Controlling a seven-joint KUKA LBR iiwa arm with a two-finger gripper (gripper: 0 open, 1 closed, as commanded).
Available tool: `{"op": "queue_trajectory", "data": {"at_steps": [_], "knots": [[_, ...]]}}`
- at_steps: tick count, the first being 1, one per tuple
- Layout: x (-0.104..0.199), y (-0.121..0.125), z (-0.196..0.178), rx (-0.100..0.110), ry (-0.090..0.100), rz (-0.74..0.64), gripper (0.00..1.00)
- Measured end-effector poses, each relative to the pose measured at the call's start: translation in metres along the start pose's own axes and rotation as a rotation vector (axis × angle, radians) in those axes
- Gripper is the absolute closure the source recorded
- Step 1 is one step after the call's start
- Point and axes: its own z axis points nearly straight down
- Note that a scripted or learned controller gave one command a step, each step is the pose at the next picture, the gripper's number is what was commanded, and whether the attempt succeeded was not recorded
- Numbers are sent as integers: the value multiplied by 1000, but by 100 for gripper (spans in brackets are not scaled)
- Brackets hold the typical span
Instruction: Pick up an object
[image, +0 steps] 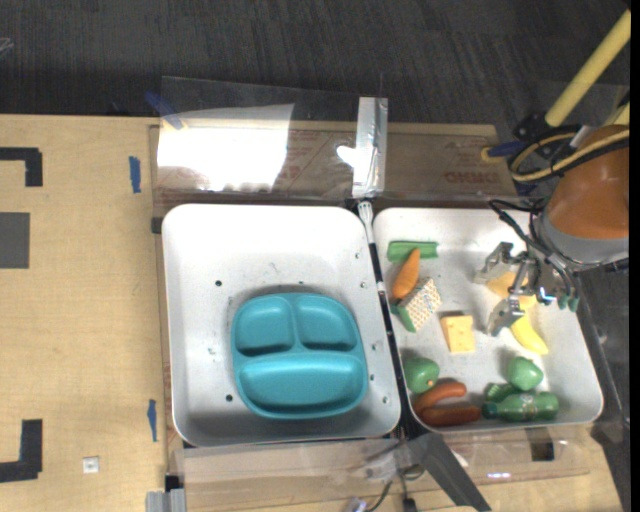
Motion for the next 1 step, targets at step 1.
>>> {"op": "queue_trajectory", "data": {"at_steps": [1], "knots": [[9, 2, 7, 3, -5, -32, 0]]}}
